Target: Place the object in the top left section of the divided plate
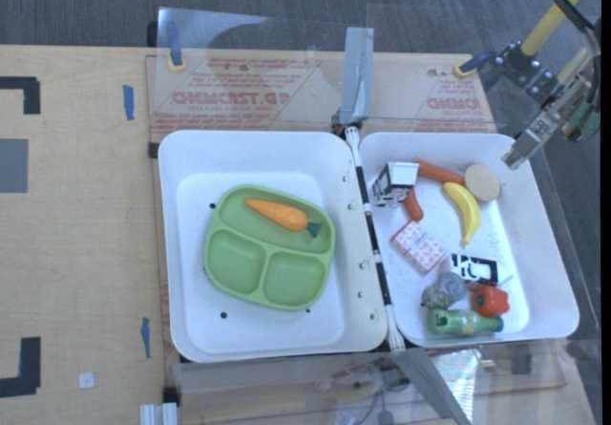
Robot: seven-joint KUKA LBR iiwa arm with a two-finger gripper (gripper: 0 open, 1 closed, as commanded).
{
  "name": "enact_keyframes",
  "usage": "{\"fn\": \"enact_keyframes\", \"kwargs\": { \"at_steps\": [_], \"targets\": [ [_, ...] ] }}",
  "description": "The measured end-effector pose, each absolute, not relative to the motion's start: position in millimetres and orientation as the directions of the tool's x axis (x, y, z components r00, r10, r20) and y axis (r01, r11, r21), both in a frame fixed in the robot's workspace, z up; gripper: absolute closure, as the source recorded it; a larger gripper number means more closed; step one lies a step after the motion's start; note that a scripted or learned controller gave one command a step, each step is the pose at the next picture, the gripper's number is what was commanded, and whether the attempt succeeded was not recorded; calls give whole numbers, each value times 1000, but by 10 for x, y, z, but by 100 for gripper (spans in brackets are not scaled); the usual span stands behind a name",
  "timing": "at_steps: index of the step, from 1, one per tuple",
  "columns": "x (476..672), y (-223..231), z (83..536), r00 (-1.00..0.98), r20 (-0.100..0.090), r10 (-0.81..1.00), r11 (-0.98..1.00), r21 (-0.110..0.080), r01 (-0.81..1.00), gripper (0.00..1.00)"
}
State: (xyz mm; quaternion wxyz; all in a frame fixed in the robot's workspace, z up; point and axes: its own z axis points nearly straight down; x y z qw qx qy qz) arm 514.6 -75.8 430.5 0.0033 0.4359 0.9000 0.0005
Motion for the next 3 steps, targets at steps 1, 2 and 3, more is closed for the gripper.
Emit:
{"fn": "enact_keyframes", "kwargs": {
  "at_steps": [1,2,3],
  "targets": [
    [5713,-2076,4362,-450,-7,893,450,4,893,100],
    [6536,-2218,4365,-437,-6,899,437,3,899,100],
    [6521,-1883,3036,-673,-4,740,673,2,740,100]
  ]
}}
